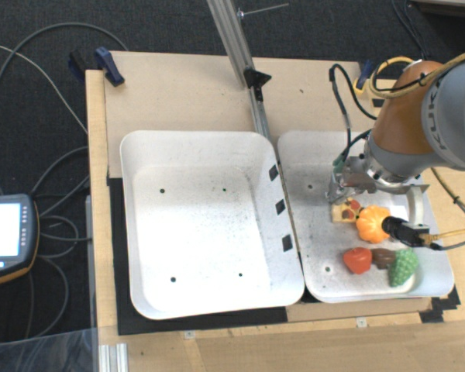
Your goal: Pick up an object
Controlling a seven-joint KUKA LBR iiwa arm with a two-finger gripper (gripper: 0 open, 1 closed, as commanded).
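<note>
Green bumpy toy (403,267) and red toy (357,260) are lying at the right bin's (314,161) front edge; the tool (342,191), grip state indiscernible, is hovering just behind the small yellow block (343,211).

No readable text, labels, brands or numbers anywhere. Glowing screen of grey-orange handheld pendant (4,235) at left washed out, illegible.

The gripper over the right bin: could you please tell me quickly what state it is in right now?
Gripper: low in the right bin, just above the small yellow piece; open or closed cannot be told.
</note>
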